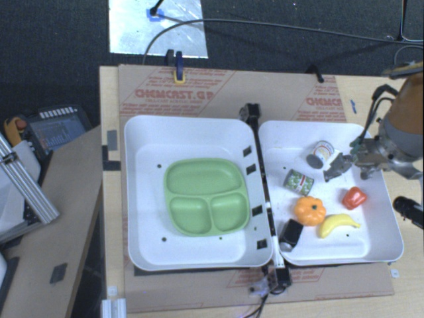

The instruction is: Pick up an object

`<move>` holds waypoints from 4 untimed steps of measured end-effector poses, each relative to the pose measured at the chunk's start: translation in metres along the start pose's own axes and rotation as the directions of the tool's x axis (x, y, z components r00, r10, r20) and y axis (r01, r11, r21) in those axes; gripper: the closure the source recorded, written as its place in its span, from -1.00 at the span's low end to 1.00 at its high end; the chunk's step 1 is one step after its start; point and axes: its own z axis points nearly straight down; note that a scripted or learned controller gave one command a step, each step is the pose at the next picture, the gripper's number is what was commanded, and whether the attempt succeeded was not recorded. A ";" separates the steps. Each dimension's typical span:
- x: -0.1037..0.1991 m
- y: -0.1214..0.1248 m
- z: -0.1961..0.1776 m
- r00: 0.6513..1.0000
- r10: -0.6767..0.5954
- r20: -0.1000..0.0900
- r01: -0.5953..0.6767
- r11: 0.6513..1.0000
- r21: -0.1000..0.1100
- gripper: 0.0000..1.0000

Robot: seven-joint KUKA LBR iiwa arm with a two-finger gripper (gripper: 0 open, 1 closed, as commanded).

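The right bin (381,240) holds several small objects: a white can (321,153) on its side, a green can (299,181), an orange pumpkin-like toy (310,211), a yellow banana (338,224), a red pepper (354,197) and a black block (291,232). My gripper (351,169) hovers over the right bin's upper right part, just right of the white can and above the red pepper. It looks open, with nothing between its fingers.
The left bin (142,144) holds a green three-compartment plate (204,196). A black divider (260,177) runs between the bins. The arm (405,121) comes in over the right bin's right wall. A control pendant (56,130) lies off to the left.
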 end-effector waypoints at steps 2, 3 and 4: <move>0.005 -0.001 0.055 1.000 -0.001 0.001 0.001 1.000 -0.006 -1.00; 0.006 -0.001 0.118 1.000 -0.001 0.001 0.001 1.000 -0.006 -1.00; 0.006 -0.001 0.139 1.000 -0.001 0.001 0.001 1.000 -0.009 -1.00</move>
